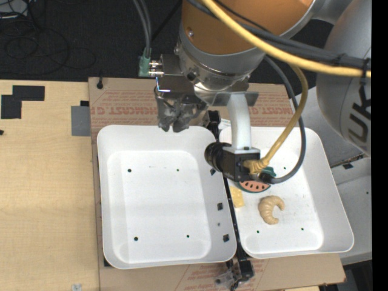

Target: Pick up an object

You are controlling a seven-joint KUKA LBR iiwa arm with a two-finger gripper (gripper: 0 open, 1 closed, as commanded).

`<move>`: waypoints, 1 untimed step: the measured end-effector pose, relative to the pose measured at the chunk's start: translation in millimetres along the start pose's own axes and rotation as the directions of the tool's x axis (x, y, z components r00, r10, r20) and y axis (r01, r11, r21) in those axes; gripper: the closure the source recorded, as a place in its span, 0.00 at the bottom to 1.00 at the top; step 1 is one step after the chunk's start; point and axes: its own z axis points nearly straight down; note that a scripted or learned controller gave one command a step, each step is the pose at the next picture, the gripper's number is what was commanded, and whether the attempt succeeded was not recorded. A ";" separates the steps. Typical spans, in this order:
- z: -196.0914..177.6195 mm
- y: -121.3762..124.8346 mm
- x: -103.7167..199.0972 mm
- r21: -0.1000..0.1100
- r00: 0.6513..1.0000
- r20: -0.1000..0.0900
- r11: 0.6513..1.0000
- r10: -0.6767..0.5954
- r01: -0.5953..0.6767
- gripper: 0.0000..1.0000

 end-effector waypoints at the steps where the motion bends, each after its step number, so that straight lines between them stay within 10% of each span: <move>1: 180.3 -20.4 -0.9 0.030 1.000 0.015 1.000 0.001 -0.001 1.00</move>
